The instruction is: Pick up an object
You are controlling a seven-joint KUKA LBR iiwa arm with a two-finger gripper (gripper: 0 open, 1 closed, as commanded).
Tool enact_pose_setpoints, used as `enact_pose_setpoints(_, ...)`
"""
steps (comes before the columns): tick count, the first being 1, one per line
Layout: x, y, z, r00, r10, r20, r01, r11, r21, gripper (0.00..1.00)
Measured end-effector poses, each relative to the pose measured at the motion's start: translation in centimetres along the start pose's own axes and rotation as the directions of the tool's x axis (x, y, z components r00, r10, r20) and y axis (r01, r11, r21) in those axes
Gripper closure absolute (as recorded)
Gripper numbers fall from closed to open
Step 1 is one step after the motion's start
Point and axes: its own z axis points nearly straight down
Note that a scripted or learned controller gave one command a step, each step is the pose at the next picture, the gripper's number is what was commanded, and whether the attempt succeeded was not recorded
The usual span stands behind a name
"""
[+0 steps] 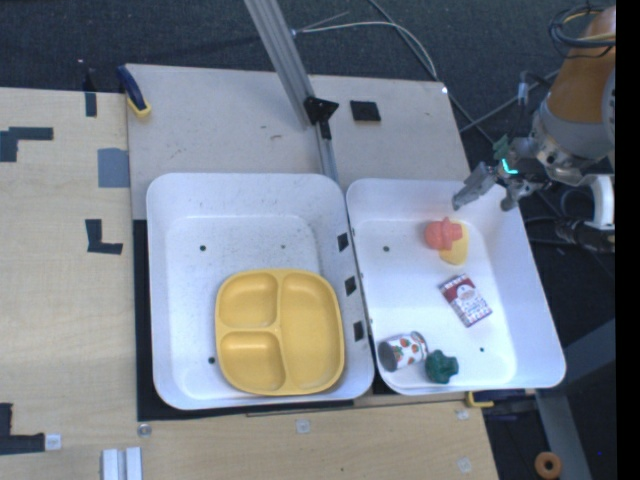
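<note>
Landmark: right bin (pixel 520 298), the white bin on the arm's side; every place below is given against it.
Left bin (pixel 180 268): touches the right bin's left wall; a yellow divided plate (pixel 280 330) lies in its near half.
Tin (pixel 402 351): a small can with a red-and-white label, lying on its side in the right bin's near left corner, long axis running left to right.
Green toy (pixel 442 367): just beside the tin, along the right bin's near wall.
Red toy (pixel 441 234): in the right bin's far half, touching a yellow piece (pixel 456 251) just nearer the camera; together they point from far-left to near-right.
Carton (pixel 466 300): a small red-and-white box lying flat near the right bin's middle, long axis running from far-left to near-right.
Gripper (pixel 487 190): over the right bin's far right corner, fingers spread apart with nothing between them, near the red toy but apart from it.
Progress: nothing is lifted yet; my reading is that choosing, descending, closing and raising all remain, the red toy being the nearest candidate.
</note>
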Motion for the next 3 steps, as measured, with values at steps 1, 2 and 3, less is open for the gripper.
enact_pose_setpoints(1,0.0,0.1,-0.1,1.0,-0.001,0.001,0.001,1.0,-0.003,0.0)
enact_pose_setpoints(2,-0.5,0.9,4.9,1.0,-0.001,0.002,0.001,1.0,-0.001,0.0)
enact_pose_setpoints(3,-0.4,1.3,11.2,1.0,-0.001,0.001,0.001,1.0,0.001,0.0)
